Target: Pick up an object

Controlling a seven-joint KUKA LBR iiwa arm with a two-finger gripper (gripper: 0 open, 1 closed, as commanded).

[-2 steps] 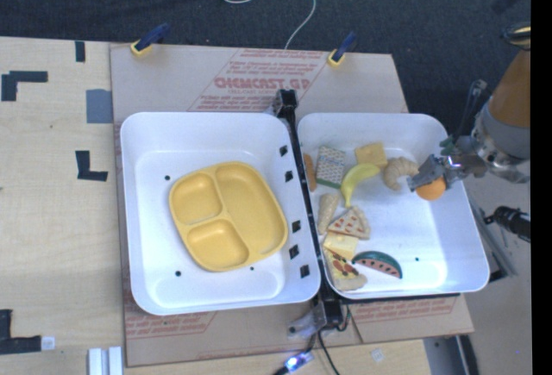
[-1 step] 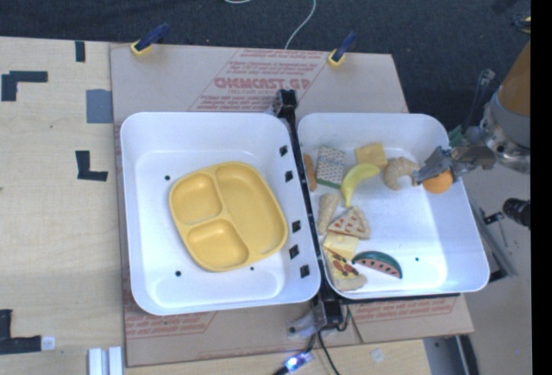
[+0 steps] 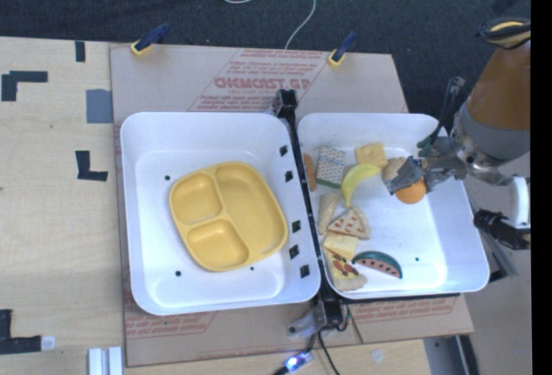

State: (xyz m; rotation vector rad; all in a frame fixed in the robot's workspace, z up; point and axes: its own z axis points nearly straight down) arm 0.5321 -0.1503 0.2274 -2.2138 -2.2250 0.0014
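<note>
Two white bins (image 3: 138, 192): yellow tray (image 3: 228, 215) left, toy food (image 3: 352, 222) right.

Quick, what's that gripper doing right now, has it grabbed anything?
Gripper: shut on the small orange ball, which sits between its fingers above the right bin.

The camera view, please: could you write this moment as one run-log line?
phase: pick | gripper: over right bin, at orange ball | grasp: not confirmed | yellow tray: in left bin
</note>
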